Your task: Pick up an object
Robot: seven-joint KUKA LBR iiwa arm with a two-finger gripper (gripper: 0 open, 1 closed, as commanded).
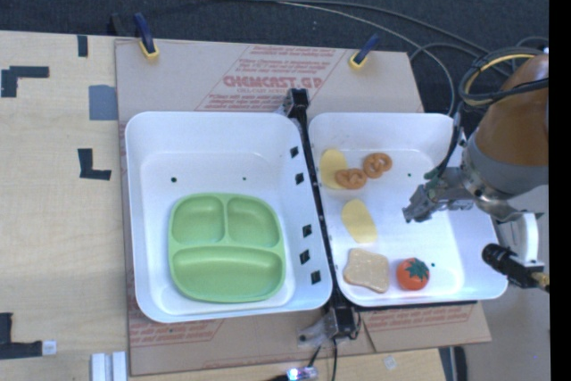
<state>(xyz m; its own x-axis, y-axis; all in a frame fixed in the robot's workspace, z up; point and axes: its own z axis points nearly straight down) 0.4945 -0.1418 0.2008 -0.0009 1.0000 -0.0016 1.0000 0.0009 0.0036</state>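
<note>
Nearest the camera, along the lower edge of the right-hand shallow white bin [446, 128], a tan slice of toy bread [367, 269] and a small red toy tomato [412, 274] are seen lying side by side, close but apart. At about 12 o'clock from the bread a pale yellow oval piece [359, 220] is found, and beyond it a second yellow piece [332, 165] touching two brown pretzel-shaped toys [364, 171]. The left-hand white bin [143, 138] is occupied by a green three-compartment plastic plate [227, 246]. Both bins are carried on a cardboard-covered worktop [268, 76].

The dark two-finger gripper [417, 210] is placed over bare bin floor, at roughly 3 o'clock from the oval piece and 12 o'clock from the tomato, apart from both. Whether the jaws are open or closed cannot be told; nothing is seen between them. No object is judged lifted yet, so choosing, descending, closing and raising all remain to be done
</note>
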